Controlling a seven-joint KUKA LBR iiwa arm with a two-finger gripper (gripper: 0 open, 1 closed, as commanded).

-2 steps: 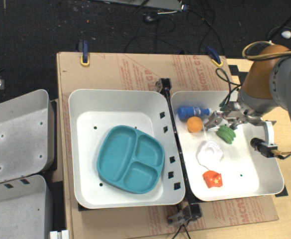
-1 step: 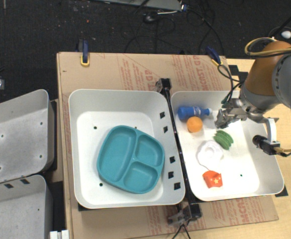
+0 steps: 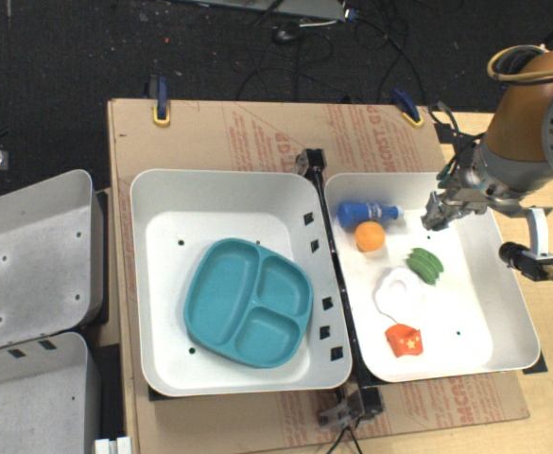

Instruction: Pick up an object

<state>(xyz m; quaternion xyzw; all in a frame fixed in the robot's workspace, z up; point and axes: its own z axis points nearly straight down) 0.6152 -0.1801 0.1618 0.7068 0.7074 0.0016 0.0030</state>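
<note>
The right bin (image 3: 503, 334) holds a blue bottle (image 3: 366, 213) at its back left, with an orange ball (image 3: 370, 237) just in front of it. A green ridged object (image 3: 425, 265) lies near the middle, a white cup-like object (image 3: 393, 290) sits below it, and a red-orange block (image 3: 404, 340) rests toward the front. My gripper (image 3: 436, 218) hangs over the back of this bin, right of the bottle and above the green object, touching none of them.
The left bin (image 3: 158, 206) carries a teal divided tray (image 3: 248, 301). A black divider with clips runs between the two bins. Spare white bin lids lie at the far left. The arm's orange band fills the upper right.
</note>
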